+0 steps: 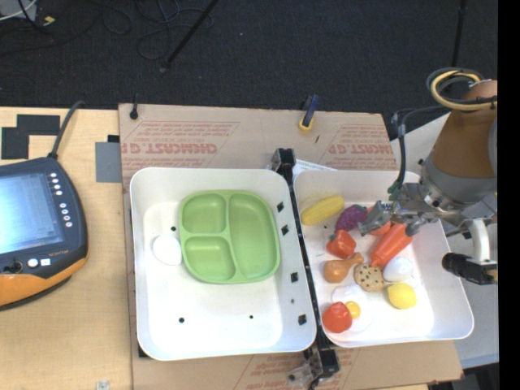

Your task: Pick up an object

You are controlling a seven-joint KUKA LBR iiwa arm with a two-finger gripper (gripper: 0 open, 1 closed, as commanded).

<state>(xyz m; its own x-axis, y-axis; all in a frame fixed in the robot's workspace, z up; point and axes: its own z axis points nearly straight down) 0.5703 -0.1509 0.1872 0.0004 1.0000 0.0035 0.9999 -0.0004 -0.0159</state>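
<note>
Note that the hand [396, 216] sits low over the right bin [455, 315], directly above the carrot [392, 243], and its state cannot be read from this view: the wrist body hides it, so do not assume a grasp. The carrot lies tilted in a tight cluster, with the purple piece [351, 216] and red pepper [342, 243] just beside it on one side and the white egg [398, 268] and cookie [369, 278] touching or nearly touching its lower end. Expect the main risk here to be a crowded pick: the hand may land on two items, push a neighbour aside, or pinch the carrot off-centre so it pivots and drops. The corn [322, 210], lemon [401, 296] and tomato [337, 318] lie more apart. The left bin [150, 299] holds a green divided plate [227, 236].
</note>
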